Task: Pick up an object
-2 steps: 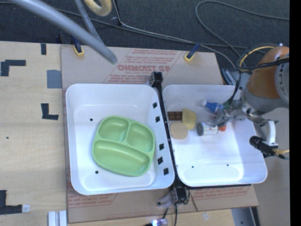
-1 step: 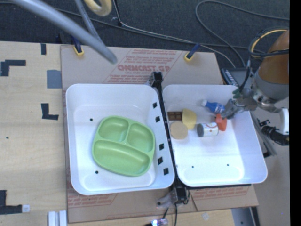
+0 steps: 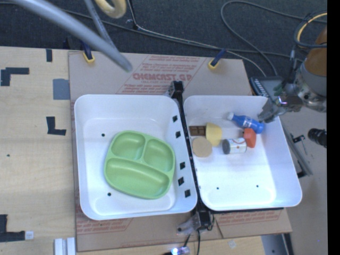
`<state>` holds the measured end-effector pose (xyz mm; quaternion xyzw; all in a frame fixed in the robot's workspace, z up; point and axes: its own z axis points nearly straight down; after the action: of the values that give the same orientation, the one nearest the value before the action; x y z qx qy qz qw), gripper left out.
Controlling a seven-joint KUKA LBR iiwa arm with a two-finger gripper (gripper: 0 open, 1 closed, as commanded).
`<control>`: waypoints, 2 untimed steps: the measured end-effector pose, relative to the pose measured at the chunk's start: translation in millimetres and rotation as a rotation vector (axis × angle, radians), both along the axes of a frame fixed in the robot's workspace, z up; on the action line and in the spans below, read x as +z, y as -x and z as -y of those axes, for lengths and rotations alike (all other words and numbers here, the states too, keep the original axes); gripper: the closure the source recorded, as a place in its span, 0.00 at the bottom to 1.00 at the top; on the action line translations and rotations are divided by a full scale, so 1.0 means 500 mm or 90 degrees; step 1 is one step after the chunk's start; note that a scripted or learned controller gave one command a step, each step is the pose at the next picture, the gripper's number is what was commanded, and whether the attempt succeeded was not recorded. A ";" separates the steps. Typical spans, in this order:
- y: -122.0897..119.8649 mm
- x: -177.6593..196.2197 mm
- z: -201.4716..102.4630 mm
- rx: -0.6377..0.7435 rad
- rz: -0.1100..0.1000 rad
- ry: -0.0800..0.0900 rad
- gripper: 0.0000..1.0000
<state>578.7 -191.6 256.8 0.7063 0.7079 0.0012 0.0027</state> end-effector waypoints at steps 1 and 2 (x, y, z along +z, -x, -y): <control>-0.002 0.075 0.000 0.000 -0.001 0.000 1.00; 0.008 0.036 -0.101 0.002 -0.005 -0.002 1.00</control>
<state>574.5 -141.2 274.8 0.7054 0.7088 -0.0006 -0.0011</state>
